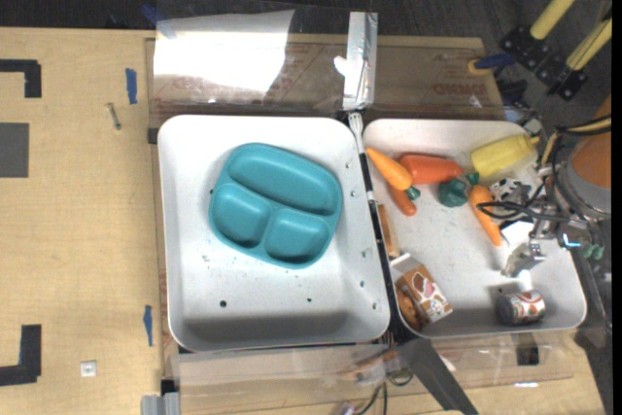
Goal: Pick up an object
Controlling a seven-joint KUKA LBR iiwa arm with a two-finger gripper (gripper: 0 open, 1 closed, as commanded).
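A teal divided plate point(275, 203) is seen in the left bin point(185, 296). In the right bin point(569, 306) toy carrots point(390, 172) are grouped along the far side with a yellow corn-like piece point(502, 153) and a teal lump point(452, 193); a small orange carrot point(486, 214) lies beside them. A printed snack packet point(424, 295) and a small can point(522, 307) lie near the front wall. The gripper point(525, 258) is partly cut off at the right edge among cables; whether it is clenched or released cannot be told.

Wooden bench point(78, 238) under 2 white bins point(185, 306)
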